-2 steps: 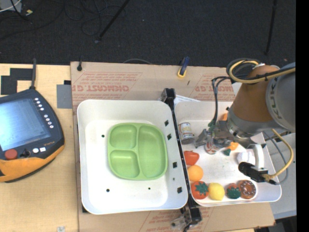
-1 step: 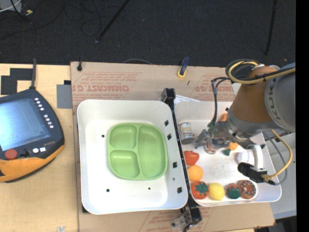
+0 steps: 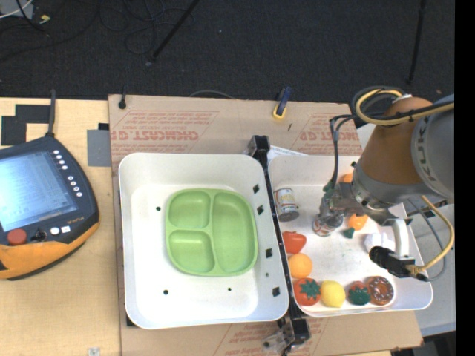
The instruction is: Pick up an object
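Right bin, lower edge: strawberry, lemon, donut, orange. Left bin holds green divided tray. Gripper mid-right; finger state cannot be told.

The arm runs off the frame's right edge and hides part of the right bin, an orange object sits half-hidden beside the wrist, and the jaws' state is unreadable.
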Motion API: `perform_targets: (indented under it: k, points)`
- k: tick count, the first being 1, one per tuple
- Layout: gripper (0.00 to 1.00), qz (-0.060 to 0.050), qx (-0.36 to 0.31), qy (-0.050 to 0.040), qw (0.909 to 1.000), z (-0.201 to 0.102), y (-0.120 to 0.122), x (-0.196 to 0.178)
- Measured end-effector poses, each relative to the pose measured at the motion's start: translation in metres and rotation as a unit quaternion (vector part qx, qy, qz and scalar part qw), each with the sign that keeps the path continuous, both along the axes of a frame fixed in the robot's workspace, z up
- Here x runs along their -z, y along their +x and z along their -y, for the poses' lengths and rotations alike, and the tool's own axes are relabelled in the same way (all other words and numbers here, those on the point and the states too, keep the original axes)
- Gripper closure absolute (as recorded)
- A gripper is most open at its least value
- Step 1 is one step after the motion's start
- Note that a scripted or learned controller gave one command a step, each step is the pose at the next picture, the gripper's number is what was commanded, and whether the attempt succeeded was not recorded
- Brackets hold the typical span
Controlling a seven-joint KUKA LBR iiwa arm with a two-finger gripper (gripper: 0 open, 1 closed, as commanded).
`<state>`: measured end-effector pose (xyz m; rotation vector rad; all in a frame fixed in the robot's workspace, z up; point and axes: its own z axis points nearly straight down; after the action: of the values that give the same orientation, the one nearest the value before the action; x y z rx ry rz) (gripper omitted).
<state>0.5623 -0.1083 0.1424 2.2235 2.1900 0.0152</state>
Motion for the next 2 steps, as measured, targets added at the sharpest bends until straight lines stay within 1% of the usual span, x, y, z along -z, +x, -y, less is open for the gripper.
perform_targets:
  k: [1,2]
  points:
    - [1.00,-0.010,-0.002,0.0035,0.9999,0.012,0.004,-0.053]
    - [1.00,-0.010,-0.005,0.0037,0.9999,0.014,0.005,-0.087]
